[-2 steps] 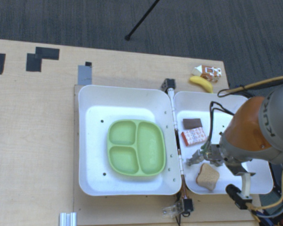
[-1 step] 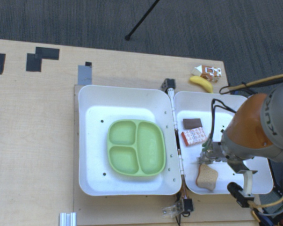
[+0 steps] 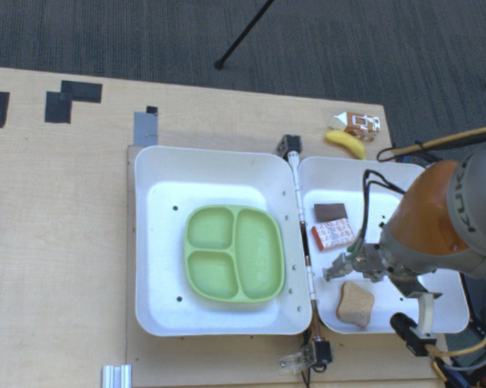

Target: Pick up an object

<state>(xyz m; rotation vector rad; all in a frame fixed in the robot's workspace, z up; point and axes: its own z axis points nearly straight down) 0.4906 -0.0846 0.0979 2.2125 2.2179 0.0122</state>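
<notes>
In the right bin lie a dark brown block, a red-and-white patterned packet and a tan sponge-like lump. My gripper hangs over the bin's left part, between the packet and the tan lump, just above the lump. Nothing shows between its fingers. The orange wrist band and grey arm cover the bin's right side.
The left bin holds a green three-compartment plate. A banana and a small carton lie on the bench behind the right bin. Cables run along the bench's lower right edge.
</notes>
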